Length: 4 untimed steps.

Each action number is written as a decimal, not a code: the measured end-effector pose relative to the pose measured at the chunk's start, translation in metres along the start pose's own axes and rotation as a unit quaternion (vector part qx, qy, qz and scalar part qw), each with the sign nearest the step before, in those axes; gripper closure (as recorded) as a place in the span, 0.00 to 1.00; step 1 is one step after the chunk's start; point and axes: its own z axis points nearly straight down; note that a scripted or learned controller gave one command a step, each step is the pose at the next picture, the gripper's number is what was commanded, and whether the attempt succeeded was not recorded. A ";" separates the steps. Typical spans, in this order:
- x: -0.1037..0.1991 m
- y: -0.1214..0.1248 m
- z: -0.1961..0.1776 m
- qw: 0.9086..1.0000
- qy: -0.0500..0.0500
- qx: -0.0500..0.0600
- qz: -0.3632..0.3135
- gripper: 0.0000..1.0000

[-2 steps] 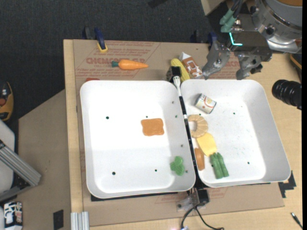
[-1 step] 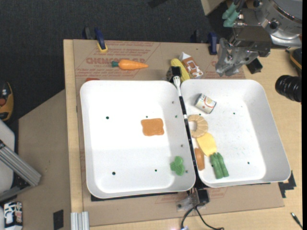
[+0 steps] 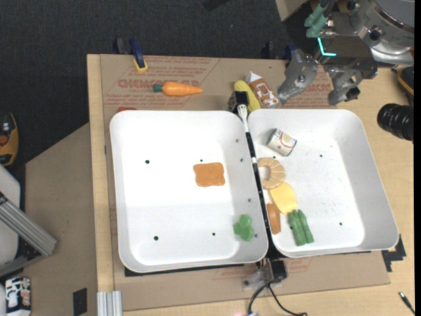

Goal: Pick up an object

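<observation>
Gripper (image 3: 320,88): positioned above the far edge of the right bin (image 3: 368,196), jaws spread apart, nothing held between the fingers (image 3: 296,83).

Left bin (image 3: 131,150): an orange flat piece (image 3: 209,174) was recorded near its middle, a green broccoli-like piece (image 3: 244,228) at its near right corner.

Right bin: a small white can (image 3: 281,141) lay toward the far left; a round tan item (image 3: 270,171), a yellow piece (image 3: 283,198), a brown piece (image 3: 273,219) and a green bundle (image 3: 300,228) were clustered along the left wall.

Bench: a carrot (image 3: 179,89) and a banana (image 3: 243,92) were placed beyond the bins.
</observation>
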 end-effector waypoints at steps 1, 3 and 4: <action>0.090 0.038 0.105 1.000 -0.001 0.008 -0.004 0.00; 0.141 -0.001 0.044 1.000 0.001 0.000 -0.001 1.00; 0.084 0.000 0.008 1.000 0.001 -0.002 0.003 1.00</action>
